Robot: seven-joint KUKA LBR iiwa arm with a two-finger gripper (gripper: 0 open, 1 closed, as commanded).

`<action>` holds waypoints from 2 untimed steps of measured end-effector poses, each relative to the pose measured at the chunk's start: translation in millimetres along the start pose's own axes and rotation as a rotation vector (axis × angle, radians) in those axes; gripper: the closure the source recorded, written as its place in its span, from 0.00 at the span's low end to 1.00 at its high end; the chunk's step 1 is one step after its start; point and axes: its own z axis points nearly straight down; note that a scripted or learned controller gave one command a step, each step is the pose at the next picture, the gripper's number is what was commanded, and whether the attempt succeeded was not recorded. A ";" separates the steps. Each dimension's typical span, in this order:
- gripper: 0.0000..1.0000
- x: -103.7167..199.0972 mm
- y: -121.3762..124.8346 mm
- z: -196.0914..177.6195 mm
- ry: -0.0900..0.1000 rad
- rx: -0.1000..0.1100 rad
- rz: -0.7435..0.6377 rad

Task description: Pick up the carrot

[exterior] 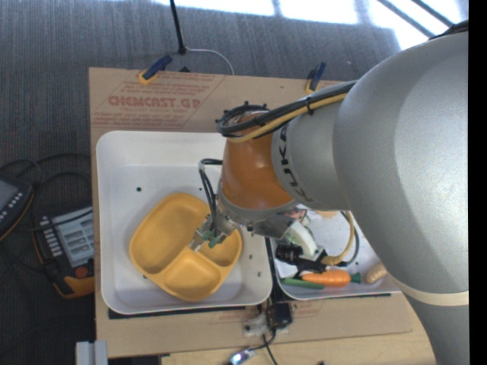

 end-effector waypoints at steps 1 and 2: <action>1.00 -2.4 39.1 -90.8 0.006 0.010 0.114; 1.00 -48.0 10.9 -92.3 0.005 0.012 0.350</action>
